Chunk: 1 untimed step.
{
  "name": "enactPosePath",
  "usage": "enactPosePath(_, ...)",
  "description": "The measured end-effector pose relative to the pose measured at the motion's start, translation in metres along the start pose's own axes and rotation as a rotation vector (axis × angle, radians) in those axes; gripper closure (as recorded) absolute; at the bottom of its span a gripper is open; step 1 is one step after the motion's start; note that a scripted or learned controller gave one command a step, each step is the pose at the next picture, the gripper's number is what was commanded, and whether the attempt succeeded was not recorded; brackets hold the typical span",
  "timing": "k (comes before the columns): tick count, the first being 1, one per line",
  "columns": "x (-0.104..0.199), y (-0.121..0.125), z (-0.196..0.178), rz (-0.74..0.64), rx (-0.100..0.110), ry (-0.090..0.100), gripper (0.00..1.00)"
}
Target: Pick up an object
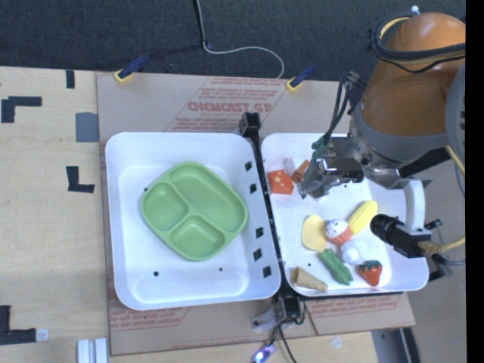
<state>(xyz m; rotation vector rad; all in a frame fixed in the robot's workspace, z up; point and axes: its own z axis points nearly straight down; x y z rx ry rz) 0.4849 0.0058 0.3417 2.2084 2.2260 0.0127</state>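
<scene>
The gripper (315, 181) is seen lowered over the upper left of the right bin (401, 282); whether anything is grasped cannot be told. An orange-red block (280, 181) lies just left of it. Other toy foods (340, 248) are clustered nearer the bin's front.

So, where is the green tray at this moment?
The green tray lies in the left bin, near its middle, across the divider from the toys in the right bin.

Bench (45, 225) under cardboard sheet (227, 104)
</scene>
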Motion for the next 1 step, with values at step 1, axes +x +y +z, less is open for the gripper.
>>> enactPosePath(1, 0.0843, 0.0003, -0.0713, -0.005, 0.003, 0.002, 1.00)
